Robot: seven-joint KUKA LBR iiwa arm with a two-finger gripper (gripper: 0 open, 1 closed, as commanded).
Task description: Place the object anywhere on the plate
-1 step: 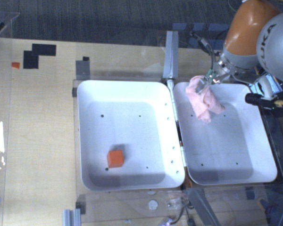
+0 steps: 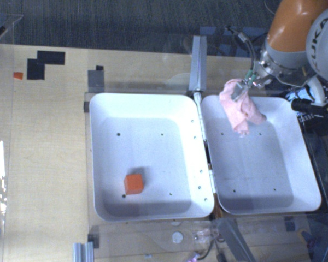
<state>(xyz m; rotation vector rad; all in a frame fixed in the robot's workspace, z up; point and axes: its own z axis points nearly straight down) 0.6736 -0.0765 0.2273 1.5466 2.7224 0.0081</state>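
Hanging from gripper [image 2: 244, 89], fingers pinching pink cloth [image 2: 240, 109] at top edge; cloth droops over right bin [image 2: 295, 162] far side; no plate visible.

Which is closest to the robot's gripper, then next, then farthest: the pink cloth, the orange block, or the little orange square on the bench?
From the gripper:
1. Pink cloth, hanging right at it, over the right bin.
2. Orange block, in the left bin's near part.
3. Little orange square, far left on the bench.

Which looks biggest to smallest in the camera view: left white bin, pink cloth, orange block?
1. Shallow white left bin
2. Crumpled pink cloth, hanging raised, so nearness may enlarge it
3. Small orange block
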